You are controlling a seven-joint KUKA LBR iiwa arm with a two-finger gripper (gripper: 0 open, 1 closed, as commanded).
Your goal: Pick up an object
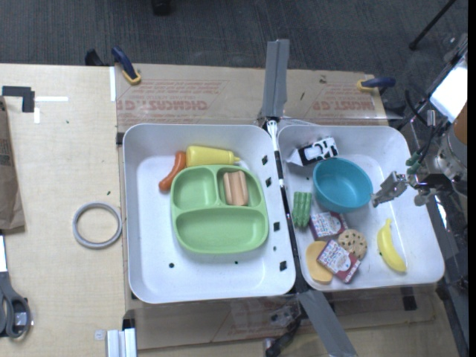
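The hand (392, 188), its fingers spread and grasping nothing, hangs over the right bin (416, 274) just right of the blue bowl (342, 184), and just below it the banana (391, 247) lies alone, likely the easiest pick.

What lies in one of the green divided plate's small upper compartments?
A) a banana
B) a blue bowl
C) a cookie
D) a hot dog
D: the hot dog lies in the upper right compartment of the green divided plate, which sits in the left bin.
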